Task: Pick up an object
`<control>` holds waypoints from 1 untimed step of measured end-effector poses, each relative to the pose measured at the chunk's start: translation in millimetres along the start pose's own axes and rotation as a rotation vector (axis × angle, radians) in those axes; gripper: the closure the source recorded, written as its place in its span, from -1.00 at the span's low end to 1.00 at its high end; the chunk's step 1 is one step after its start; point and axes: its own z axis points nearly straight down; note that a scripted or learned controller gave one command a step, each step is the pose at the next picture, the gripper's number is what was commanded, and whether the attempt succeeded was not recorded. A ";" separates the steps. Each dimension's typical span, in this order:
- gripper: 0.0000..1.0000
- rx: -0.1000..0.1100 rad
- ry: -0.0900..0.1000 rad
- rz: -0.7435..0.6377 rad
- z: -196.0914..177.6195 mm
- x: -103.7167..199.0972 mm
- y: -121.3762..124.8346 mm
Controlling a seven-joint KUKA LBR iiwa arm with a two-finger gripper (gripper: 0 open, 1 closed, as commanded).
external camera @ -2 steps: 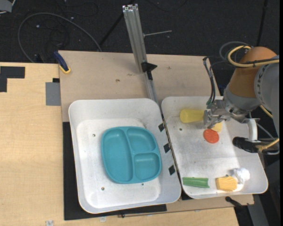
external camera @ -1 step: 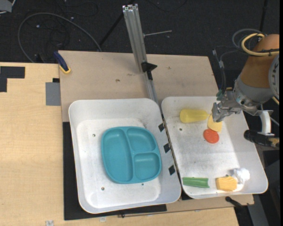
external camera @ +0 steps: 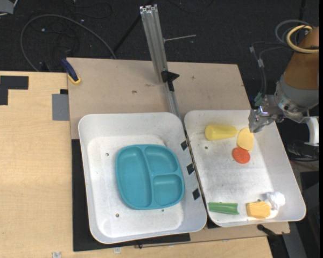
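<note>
Above the right white bin (external camera: 290, 198) my gripper (external camera: 257, 121) hovers beside a pale yellow plastic lump (external camera: 246, 140), lined up for grabbing; its grip I cannot tell.

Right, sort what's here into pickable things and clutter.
For the job: gripper; yellow oblong toy; pale yellow rounded toy; small orange-red ball; green stick; yellow corn-like piece.

Lying about: teal divided plastic tray; upright aluminium rail.

Looking like robotics lab: aluminium extrusion post (external camera: 155, 47) standing on plywood bench (external camera: 204, 85), cables (external camera: 48, 28) trailing over dark floor.
</note>
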 end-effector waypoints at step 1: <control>1.00 0.001 0.000 -0.001 -44.9 -0.6 -6.1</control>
